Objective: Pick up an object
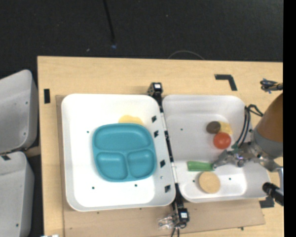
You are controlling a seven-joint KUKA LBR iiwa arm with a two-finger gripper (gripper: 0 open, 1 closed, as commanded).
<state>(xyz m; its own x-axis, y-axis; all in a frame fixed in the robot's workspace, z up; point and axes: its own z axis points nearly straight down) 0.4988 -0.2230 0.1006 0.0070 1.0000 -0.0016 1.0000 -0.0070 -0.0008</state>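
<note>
In the right bin lie a red ball, a dark brown ball with a yellowish piece beside it, a green bar and a tan round disc. My gripper reaches in from the right, low over the bin floor. It sits just below the red ball, and its tip is close to the right end of the green bar. Nothing visibly rests in it.
The left bin bears a blue divided plate with a yellow object half hidden behind its far edge. Black clips line the ridge between the bins. The arm's orange band and cables overhang the right bin's right wall.
</note>
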